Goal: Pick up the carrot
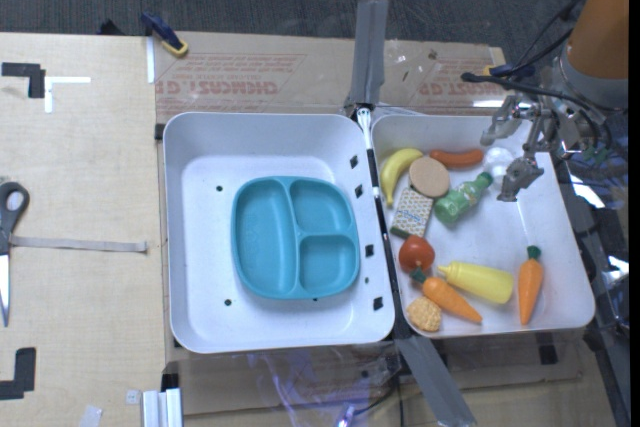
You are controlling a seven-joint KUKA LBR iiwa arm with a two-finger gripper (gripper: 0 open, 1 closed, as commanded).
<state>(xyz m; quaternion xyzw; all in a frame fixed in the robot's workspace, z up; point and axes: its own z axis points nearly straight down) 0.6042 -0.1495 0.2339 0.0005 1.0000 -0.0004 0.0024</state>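
2 carrots lie in the right bin point(575, 315), and that is the chief hazard for a program told to pick up only one. A carrot point(529, 286) with a green top rests near the bin's right wall, well apart from the other toys; a second carrot point(451, 299) lies low in the bin, touching the yellow squeeze bottle point(482, 281) and the corn piece point(425, 316), just below the tomato point(415, 253). The gripper point(520, 177) hangs over the bin's upper right part, near the green bottle point(462, 198), nothing between its fingers; whether they are spread or pressed together cannot be told. Going for the crowded carrot risks nudging or pinching its neighbours; the lone one could be pushed against the wall. The left bin point(180, 215) holds a blue divided plate point(296, 237).
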